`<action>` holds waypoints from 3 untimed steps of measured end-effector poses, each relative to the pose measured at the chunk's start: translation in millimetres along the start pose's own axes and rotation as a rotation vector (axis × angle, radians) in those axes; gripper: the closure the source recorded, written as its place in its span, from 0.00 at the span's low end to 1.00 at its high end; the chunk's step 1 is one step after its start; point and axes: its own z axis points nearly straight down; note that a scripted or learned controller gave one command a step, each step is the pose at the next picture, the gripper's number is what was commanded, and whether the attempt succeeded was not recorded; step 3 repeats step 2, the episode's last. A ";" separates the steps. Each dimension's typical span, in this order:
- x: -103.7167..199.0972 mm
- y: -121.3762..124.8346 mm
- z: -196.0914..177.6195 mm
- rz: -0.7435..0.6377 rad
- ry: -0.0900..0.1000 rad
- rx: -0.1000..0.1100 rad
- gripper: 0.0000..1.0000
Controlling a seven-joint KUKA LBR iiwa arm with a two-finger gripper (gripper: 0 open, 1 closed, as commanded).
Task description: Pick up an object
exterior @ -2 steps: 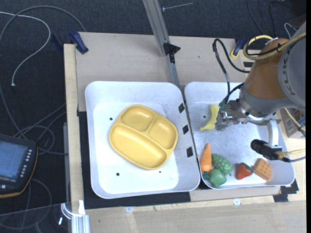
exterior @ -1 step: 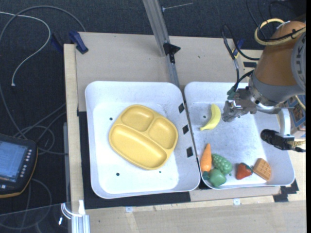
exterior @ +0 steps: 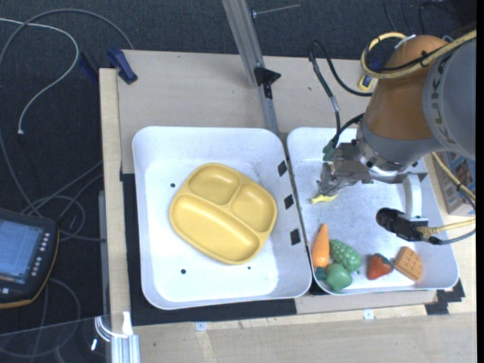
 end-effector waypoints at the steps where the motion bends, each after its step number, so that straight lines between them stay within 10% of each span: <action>1: 48.8 -4.3 -15.8 -0.001 -0.001 -0.005 1.00; 3: 99.2 -0.9 -30.1 -0.001 -0.002 -0.005 1.00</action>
